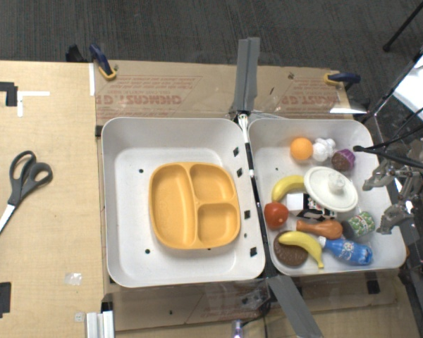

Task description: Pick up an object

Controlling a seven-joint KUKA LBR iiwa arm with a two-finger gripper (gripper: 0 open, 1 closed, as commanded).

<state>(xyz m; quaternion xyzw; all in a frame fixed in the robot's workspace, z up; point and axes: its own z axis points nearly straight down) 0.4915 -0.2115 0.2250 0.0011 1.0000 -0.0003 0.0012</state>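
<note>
The right bin [268, 146] holds a heap of small objects. An orange ball [302, 148], a white knobbly piece [324, 148] and a purple piece [343, 160] lie at its back. A white lidded dish [331, 189] sits in the middle, with a yellow banana [287, 186] and a red tomato [276, 214] to its left. A second banana [303, 245] rests on a brown disc [289, 255] at the front, beside a blue bottle [347, 252]. My gripper [381, 203] is over the bin's right rim, open, with nothing between its fingers, next to a green speckled ball [361, 224].
The left bin [127, 189] holds a yellow divided plate [195, 205]. Scissors [17, 185] lie on the wooden bench at far left. An orange-brown drumstick shape [321, 227] lies under the white dish. Clamps hold the cardboard behind the bins.
</note>
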